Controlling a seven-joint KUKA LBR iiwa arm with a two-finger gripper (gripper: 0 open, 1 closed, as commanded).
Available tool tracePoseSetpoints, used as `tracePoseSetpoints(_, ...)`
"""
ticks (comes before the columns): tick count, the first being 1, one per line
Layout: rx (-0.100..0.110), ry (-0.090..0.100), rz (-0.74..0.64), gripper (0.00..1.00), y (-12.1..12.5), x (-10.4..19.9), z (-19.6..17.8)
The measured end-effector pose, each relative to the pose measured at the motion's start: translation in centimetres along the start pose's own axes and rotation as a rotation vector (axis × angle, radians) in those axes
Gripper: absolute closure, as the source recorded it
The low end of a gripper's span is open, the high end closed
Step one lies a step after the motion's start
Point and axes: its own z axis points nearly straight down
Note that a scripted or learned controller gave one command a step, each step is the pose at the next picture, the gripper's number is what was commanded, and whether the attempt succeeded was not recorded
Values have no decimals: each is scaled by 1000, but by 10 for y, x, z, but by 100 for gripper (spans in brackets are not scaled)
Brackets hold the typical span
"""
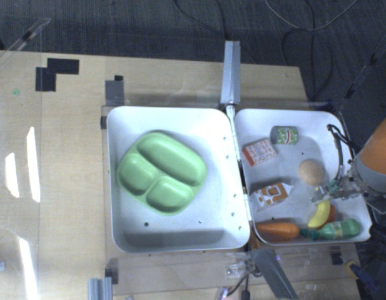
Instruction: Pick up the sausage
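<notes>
One orange-red sausage (pixel 278 230), smooth and probably slippery, is lying at the right white bin's (pixel 318 119) near edge, inviting a mid-length grasp; the claw's (pixel 331 191) state is unclear.

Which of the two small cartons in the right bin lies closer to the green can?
The red-and-white carton, just left of the green can. The other, orange-and-white carton lies lower in the right bin, nearer the carrot.
</notes>
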Motion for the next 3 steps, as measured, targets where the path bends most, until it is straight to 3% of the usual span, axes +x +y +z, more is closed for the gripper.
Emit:
tracePoseSetpoints(1, 4, -3, 176, 100, -2, 0, -83)
tracePoseSetpoints(2, 4, -3, 176, 0, -2, 0, -83)
tracePoseSetpoints(3, 0, -2, -128, 0, -2, -1, 12)
